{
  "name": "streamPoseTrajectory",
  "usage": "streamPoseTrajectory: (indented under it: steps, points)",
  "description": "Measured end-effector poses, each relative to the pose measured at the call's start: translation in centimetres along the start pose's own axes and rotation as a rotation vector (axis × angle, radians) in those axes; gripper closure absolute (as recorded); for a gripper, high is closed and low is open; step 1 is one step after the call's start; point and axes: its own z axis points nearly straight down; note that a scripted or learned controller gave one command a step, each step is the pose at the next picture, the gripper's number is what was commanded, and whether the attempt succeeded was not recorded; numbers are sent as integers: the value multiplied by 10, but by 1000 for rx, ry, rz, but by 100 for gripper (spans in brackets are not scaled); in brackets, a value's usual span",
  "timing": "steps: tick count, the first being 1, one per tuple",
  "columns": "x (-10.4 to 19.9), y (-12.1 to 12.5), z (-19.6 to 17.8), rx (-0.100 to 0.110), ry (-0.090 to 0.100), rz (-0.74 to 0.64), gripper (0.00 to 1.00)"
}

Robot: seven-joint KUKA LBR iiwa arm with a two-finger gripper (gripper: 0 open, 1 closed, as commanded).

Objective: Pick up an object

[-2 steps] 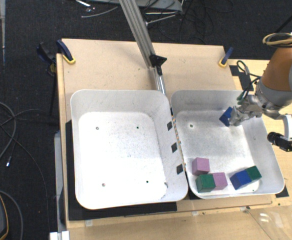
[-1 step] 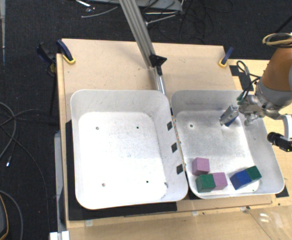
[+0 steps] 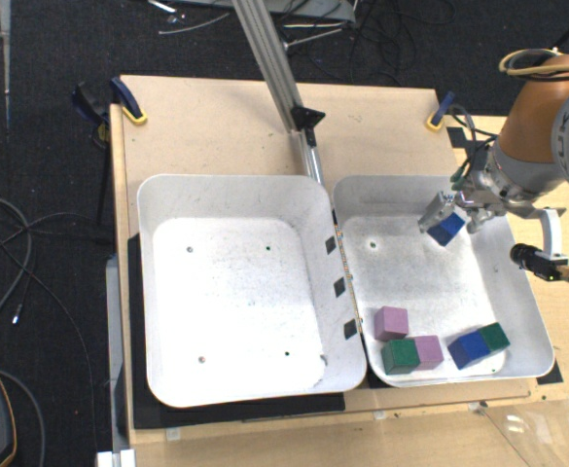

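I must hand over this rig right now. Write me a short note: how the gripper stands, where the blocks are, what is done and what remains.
Gripper: over the upper part of the right bin, shut on a blue block that shows between its fingers, above the bin floor.
Other blocks, all at the near end of the right bin: a pink block, a green block touching a second pink block, and a second blue block touching a small green block.
Done: one block is picked up, it seems.
Left: check that the grip holds; nothing else by this task.
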Motion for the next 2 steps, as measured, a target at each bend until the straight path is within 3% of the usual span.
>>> streamPoseTrajectory:
  steps: [1, 2]
  points:
    - [-10, 30, 39, 0, -1, 0, 0]
    - [35, 4, 38, 5, 2, -1, 0]
